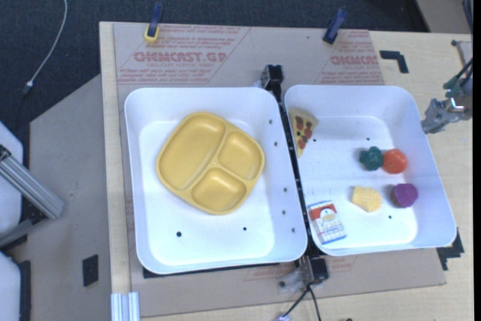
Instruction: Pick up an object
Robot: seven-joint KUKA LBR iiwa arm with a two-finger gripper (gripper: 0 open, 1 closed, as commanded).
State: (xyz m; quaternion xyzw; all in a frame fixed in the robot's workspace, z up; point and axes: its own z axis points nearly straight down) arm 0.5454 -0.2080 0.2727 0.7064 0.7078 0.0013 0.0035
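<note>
The right bin (353,97) holds several small toys. A pizza slice (303,129) leans near its left wall. A dark green piece (370,158) touches an orange-red ball (394,161). Below them lie a yellow wedge (367,198) and a purple piece (405,195). A small red and white carton (327,221) rests at the bin's front left. My gripper (437,116) shows as a small grey shape over the bin's right rim, above and to the right of the orange-red ball, with nothing seen in it.
The left bin (143,184) carries a yellow divided plate (211,161). Both bins sit on a cardboard sheet (225,52) held by clamps (153,26) at the back. Cables run off the bench's front edge (301,297).
</note>
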